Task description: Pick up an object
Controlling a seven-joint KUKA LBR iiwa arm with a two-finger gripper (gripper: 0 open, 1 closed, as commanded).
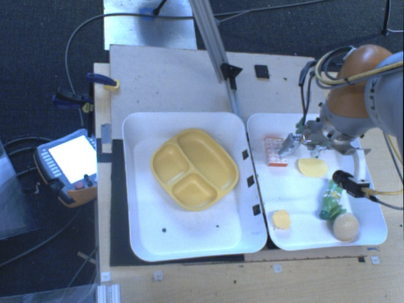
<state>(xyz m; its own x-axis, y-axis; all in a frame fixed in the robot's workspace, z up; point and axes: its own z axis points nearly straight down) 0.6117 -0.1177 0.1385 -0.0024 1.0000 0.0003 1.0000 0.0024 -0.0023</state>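
We had the hand (297, 142) down low over the far part of the right bin (379, 235), fingers looking spread and holding nothing. Closest thing to it was the small red-and-white packet (274, 151), lying flat just left of the fingertips. It looked light, thin and a bit crinkly, so we figured it'd slide or flex unless pinched across its short edges. Just on the near side sat a pale yellow oval piece (312, 167), flat and probably smooth, so awkward to get under. Nearer still were a green packet (330, 201), a beige ball (345, 226) and a small yellow round piece (281, 219). The left bin (142, 232) held a yellow divided tray (194, 168).
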